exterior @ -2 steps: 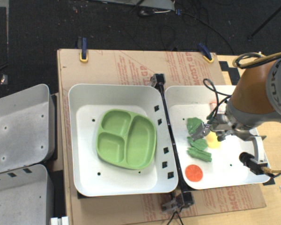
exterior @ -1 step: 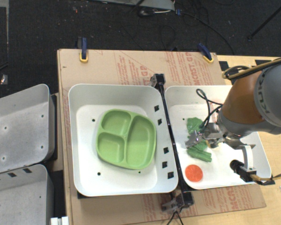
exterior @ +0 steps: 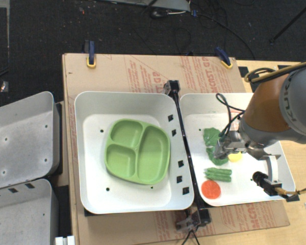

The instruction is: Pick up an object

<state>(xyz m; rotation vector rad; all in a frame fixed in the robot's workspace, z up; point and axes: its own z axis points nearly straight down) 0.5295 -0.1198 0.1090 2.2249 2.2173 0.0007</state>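
A dark green leafy toy (exterior: 211, 137) lies in the right bin (exterior: 194, 106), near that bin's middle. The tool (exterior: 220, 153) is down on the leafy toy's lower right edge, touching or just over it. Whether the tool has closed on the toy cannot be told, because the wrist above hides that spot.

Just right of the leafy toy, a small yellow piece (exterior: 235, 157) peeks out from under the wrist, mostly hidden. Below the leafy toy lies a green bean pod (exterior: 218, 174), apart from it. Below the pod, near the bin's front wall, lies a red disc (exterior: 211, 189).

The arm (exterior: 275, 111), grey with an orange band, comes in from the right and covers the bin's right side. Its far end is cut off by the frame.

Left of the leafy toy, in the left bin (exterior: 92, 106), sits a light green divided plate (exterior: 138, 151). Both bins rest on a cardboard-covered surface (exterior: 143, 70).
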